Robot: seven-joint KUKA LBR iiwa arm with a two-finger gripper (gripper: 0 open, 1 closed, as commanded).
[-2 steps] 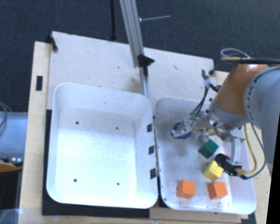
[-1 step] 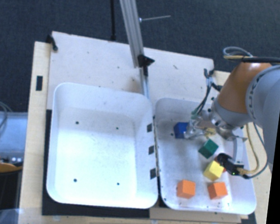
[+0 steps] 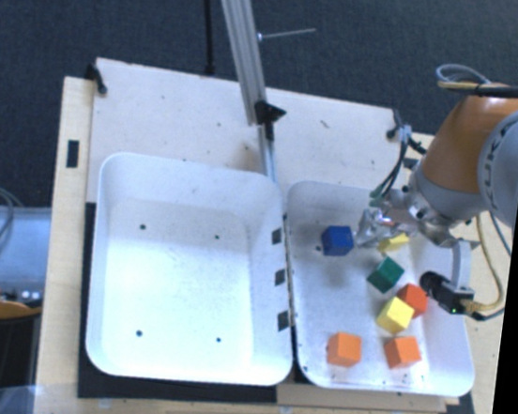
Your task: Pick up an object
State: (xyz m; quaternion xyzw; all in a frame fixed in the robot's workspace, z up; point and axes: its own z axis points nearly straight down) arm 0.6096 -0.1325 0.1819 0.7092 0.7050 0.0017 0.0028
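Observation:
My gripper (image 3: 374, 228) hangs low over the back of the right bin (image 3: 311, 208), under the orange-banded wrist. A blue cube (image 3: 337, 240) lies just to its left, close to the gripper, and I cannot see whether they touch. A small yellow piece (image 3: 395, 239) peeks out just right of the gripper, partly hidden by it. Toward the front of the bin lie a green cube (image 3: 385, 275), a red-orange cube (image 3: 414, 297), a yellow cube (image 3: 395, 315) and two orange cubes (image 3: 344, 348) (image 3: 402, 351).
The left bin (image 3: 105, 228) sits beside the right one, their rims meeting at the middle. A slanted metal rail (image 3: 245, 43) runs down to the back of the bins. Cables and a black connector (image 3: 446, 292) hang at the arm's right.

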